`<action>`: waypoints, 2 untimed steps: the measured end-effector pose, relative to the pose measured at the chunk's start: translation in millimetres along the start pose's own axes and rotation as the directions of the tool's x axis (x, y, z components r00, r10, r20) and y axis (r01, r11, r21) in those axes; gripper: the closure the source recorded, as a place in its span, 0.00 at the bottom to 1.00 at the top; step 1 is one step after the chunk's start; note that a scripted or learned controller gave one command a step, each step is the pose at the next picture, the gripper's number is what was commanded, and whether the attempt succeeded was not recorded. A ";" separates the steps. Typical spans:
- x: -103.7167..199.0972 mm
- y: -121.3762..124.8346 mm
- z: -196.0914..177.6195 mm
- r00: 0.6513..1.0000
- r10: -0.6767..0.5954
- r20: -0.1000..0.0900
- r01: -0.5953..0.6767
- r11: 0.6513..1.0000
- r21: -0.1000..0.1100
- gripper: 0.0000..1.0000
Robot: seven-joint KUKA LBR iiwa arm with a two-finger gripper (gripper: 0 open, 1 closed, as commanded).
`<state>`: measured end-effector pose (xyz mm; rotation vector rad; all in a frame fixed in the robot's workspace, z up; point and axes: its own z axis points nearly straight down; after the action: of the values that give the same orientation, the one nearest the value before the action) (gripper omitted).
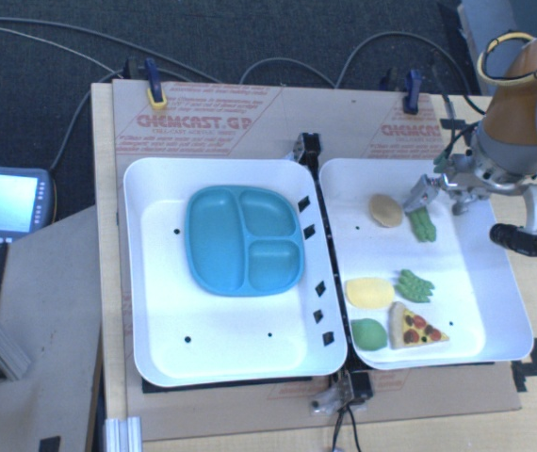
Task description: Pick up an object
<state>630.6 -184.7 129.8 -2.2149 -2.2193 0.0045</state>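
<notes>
Fixed overhead camera, slanted down, both bins in frame

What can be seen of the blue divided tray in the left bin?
The blue divided tray is a rounded rectangle of matte turquoise, plastic by its look, with three compartments: one long section along its left side and two smaller ones stacked on the right. It lies flat, right side up, on the floor of the left bin, toward the upper middle. Its compartments hold nothing. Nothing touches it but the bin floor.

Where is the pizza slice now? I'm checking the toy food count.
The pizza slice lies at the near edge of the right bin, beside the green ball, below the yellow piece.
</notes>
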 end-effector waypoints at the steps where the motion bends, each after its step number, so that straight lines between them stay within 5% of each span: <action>1: -0.2 1.1 44.6 1.000 0.001 0.002 -0.001 1.000 -0.006 0.00; 2: 0.0 1.9 32.0 1.000 0.000 0.002 0.000 1.000 -0.009 1.00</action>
<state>632.3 -184.7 97.8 -2.2201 -2.2249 -0.0025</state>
